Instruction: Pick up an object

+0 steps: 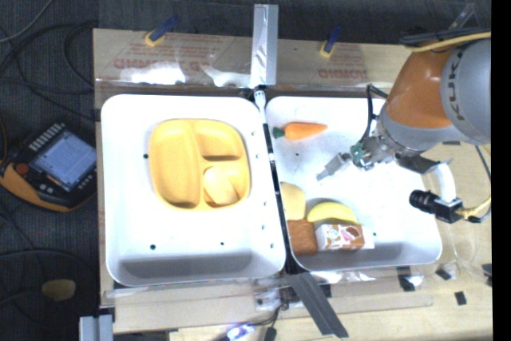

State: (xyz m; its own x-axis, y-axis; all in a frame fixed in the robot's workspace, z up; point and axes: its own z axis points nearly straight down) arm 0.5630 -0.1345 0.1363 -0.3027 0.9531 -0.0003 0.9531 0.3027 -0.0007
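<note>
In the right bin [399,247] an orange carrot [302,131] lies near the far left corner. Along the bin's front left sit a pale round fruit [292,200], a yellow banana-like piece [332,212], a brown block [301,236] and a small printed carton [343,236]. My gripper [332,167] hangs over the middle of this bin, pointing left, to the right of and below the carrot and above the yellow piece. Nothing shows between its fingers.
The left bin [128,235] holds a yellow divided tray [197,162]. A metal strip [264,36] stands behind the divider between the bins. A handheld controller [52,164] lies on the floor at the left, with cables around it.
</note>
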